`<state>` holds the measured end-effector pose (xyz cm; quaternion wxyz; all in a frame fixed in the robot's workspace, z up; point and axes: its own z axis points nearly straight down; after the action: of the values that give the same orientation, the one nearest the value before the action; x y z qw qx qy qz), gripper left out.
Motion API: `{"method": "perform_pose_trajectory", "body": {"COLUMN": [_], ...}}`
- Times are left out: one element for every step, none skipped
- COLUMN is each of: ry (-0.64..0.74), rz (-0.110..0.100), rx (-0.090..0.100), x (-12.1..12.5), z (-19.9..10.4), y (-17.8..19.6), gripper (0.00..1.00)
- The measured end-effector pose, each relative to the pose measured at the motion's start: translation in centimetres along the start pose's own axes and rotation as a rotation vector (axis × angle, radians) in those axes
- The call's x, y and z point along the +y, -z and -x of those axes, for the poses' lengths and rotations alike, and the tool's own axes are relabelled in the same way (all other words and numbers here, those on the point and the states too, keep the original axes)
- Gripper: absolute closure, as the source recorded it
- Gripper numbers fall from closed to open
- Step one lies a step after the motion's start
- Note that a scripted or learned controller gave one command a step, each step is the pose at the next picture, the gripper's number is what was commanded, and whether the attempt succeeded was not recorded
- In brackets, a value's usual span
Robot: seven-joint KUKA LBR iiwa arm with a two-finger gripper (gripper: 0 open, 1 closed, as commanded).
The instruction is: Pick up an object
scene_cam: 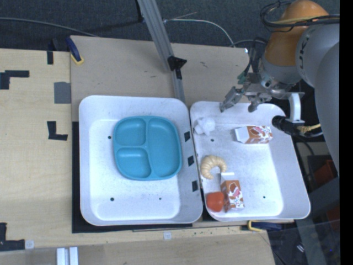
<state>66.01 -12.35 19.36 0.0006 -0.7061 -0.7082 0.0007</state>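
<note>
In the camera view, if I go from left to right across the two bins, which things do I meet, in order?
Blue divided plate → small white crumpled object → croissant → white and brown carton. I leave out the red ball and the red carton, since they overlap the croissant in left-right position. The pincer hangs over the right bin's far edge.

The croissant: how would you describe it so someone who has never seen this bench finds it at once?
Look in the right bin, the one without the blue plate. Near its left wall, about midway down, lies the croissant, just above a small carton and a red tomato. It is the one pale tan, curved, ridged thing there.
</note>
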Motion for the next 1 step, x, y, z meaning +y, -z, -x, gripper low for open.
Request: {"method": "perform_pose_trajectory", "body": {"ry": [0.000], "rz": [0.000], "rx": [-0.001], "x": [0.00], "z": [0.02], "y": [0.00], "gripper": [0.00]}}
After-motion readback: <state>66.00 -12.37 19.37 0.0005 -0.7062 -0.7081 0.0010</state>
